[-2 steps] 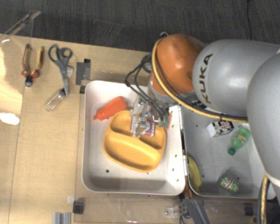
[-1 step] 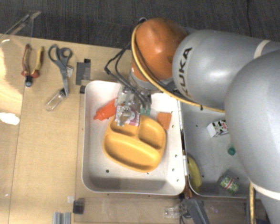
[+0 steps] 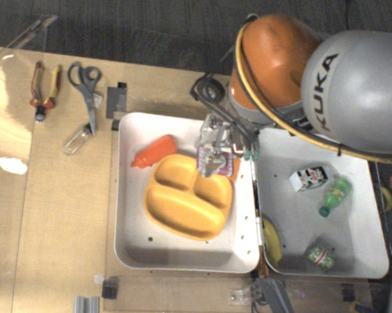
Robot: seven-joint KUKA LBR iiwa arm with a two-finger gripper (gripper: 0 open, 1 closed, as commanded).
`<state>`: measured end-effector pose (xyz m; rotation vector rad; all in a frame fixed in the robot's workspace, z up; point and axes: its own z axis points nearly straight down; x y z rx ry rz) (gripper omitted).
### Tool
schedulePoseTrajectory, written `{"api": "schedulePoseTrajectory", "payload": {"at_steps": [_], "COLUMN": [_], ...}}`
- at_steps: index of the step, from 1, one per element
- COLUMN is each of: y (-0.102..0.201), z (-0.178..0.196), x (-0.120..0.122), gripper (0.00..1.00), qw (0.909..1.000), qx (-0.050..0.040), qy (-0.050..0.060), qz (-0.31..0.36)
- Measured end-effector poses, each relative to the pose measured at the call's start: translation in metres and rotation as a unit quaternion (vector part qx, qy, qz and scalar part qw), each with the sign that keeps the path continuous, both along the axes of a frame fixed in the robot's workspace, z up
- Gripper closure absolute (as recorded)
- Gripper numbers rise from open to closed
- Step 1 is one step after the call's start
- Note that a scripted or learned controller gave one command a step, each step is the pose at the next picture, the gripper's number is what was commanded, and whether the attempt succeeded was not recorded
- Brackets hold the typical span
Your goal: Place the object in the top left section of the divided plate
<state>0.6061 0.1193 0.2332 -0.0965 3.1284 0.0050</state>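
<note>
Orange carrot (image 3: 154,151) lies left of the claw (image 3: 214,162), beside the plate (image 3: 188,196).

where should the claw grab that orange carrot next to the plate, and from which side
Probably across the thick middle of the carrot, coming straight down from above. It lies flat on the floor of the left bin, slanting from its narrow lower-left tip up to the right, so fingers closing across its width should fit. Its right end sits close to the yellow plate, so stay toward the middle.

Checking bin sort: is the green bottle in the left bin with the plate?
No. The green bottle lies in the right bin, while the yellow plate sits in the left bin.
</note>
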Motion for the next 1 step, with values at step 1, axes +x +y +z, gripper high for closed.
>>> {"api": "schedulePoseTrajectory", "payload": {"at_steps": [1], "y": [0.0046], "z": [-0.0407], "x": [-0.0175], "gripper": [1.00], "qw": [0.9844], "qx": [-0.0013], "qy": [0.001], "qz": [0.176]}}
